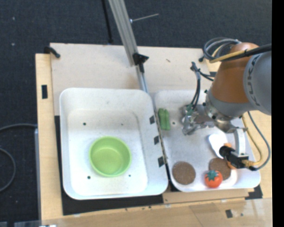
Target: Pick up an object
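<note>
White shallow bin (73, 103) holds a round green bowl (110, 156); metal end effector (191, 123), grip state unclear, hangs near a green block (164, 118).

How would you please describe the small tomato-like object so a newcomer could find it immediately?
Look in the right white bin, along its near edge. The small red tomato-shaped toy with a green stalk sits there, right of the flat brown disc; it alone is red.

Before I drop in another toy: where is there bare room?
Free: left bin floor behind and right of the green bowl; right bin centre, between green block and brown disc. Crowded: its near right corner, around the tomato.
</note>
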`<move>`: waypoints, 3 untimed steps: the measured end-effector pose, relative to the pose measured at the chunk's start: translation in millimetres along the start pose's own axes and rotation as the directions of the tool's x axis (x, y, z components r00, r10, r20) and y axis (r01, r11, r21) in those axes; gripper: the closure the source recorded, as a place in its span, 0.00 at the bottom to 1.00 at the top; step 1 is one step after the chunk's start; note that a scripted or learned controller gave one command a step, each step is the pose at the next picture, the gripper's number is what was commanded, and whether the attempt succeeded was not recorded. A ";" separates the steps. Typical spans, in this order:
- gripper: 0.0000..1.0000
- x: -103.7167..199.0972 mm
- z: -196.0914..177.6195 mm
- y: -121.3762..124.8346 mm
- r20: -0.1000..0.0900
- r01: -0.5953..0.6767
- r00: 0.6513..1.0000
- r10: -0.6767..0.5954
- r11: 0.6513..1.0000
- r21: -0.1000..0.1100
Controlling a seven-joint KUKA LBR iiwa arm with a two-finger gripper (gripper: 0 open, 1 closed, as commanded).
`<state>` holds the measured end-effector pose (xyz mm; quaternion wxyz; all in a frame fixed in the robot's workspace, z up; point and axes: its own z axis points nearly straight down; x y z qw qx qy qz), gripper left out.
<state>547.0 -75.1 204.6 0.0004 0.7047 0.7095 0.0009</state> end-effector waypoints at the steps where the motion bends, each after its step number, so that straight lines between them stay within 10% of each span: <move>1: 1.00 57.6 -14.3 22.3 -0.001 0.002 1.000 -0.002 1.000 -0.001; 3: 1.00 158.9 -41.0 52.9 -0.001 0.001 1.000 -0.001 1.000 -0.001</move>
